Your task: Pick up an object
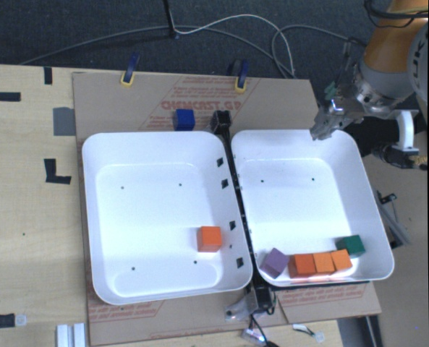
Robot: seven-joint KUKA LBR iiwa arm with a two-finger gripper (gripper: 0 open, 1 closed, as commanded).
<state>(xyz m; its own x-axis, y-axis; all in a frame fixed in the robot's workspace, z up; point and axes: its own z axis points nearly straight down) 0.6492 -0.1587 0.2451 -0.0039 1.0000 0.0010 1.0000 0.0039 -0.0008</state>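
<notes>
Blocks, one purple, three orange and one green, lie untouched well apart from the gripper at the right bin's far rim. Finger state cannot be told; nothing is seen held, so the pick remains undone.

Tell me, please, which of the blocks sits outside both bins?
The blue block, resting on the cardboard just beyond the left bin. All the others lie inside a bin.

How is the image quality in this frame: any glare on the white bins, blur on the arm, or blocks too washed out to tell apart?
Camera view: the right bin and left bin read bright, without hiding anything; the orange block casts a soft shadow; the row of blocks keeps distinct colours; the gripper is small and slightly soft, its finger state unreadable.
</notes>
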